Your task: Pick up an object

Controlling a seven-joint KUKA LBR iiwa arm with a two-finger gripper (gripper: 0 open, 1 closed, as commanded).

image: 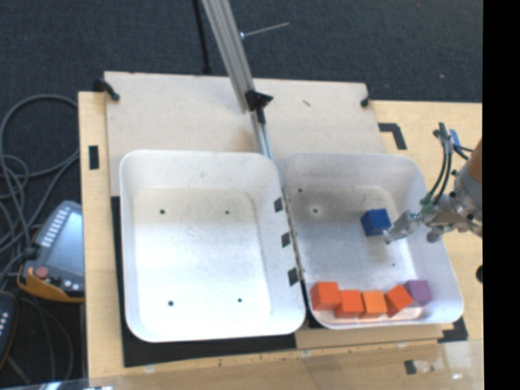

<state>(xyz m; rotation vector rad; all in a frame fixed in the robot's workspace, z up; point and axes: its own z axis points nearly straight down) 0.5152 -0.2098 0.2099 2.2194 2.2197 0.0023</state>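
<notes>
Tool point(404, 227) just beside blue cube point(374, 221)

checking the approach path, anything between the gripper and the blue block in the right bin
Nothing: in the camera view, bare white bin floor separates the gripper from the blue block. The orange blocks and purple block sit along the right bin's near wall.

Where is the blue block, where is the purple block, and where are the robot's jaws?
blue block point(374, 221): camera view, middle of its top face.
purple block point(418, 291): camera view, middle of its top face, at the right bin's near edge.
gripper point(400, 231): camera view, tip of the jaws, just right of the blue block.
</notes>
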